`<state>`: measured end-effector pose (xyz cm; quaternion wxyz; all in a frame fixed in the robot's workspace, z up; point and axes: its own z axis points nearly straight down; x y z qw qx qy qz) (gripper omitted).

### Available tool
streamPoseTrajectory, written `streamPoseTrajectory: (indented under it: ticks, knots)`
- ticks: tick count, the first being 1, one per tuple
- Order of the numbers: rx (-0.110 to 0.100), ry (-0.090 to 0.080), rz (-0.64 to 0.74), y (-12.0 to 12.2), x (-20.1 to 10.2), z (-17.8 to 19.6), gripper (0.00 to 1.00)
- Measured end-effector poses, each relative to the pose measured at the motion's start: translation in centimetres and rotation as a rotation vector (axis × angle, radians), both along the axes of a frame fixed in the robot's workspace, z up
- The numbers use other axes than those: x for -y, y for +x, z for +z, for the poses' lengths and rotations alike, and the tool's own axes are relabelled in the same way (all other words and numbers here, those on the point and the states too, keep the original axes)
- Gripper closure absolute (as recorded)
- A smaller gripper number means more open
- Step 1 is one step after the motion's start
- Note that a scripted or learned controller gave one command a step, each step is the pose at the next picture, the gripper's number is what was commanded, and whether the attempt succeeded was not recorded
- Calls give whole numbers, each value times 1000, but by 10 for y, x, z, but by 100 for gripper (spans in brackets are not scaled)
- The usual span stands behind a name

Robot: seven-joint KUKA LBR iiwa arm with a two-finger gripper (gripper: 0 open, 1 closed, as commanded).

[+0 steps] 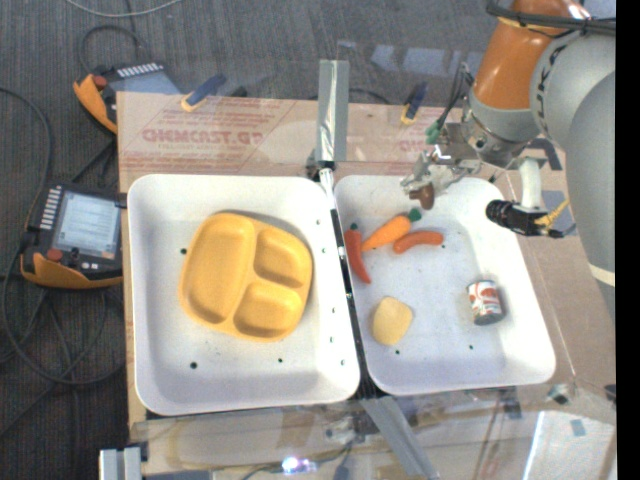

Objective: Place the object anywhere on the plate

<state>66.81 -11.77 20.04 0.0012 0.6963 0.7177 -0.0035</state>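
Camera view: gripper over right bin's far edge, fingers pinching a small dark brown object, probably light, stiff, slippery plastic, best nipped across its narrow middle; yellow 3-compartment plate in left bin, well apart.

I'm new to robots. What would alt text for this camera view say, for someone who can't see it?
A grey and orange robot arm's gripper hovers over the right white bin, which holds a carrot, sausage, red pepper, yellow potato-like piece and small can. The left bin holds a yellow divided plate.
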Motion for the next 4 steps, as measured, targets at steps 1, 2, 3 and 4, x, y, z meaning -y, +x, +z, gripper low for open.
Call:
streamPoseTrajectory:
  ticks: [1,2,3,4]
  knots:
    - [1,5,139,-17,-60,-9,100]
    - [-2,9,227,-123,-117,-18,100]
    - [-1,8,338,-107,-187,-18,100]
    - [-1,9,338,-107,-187,-18,0]
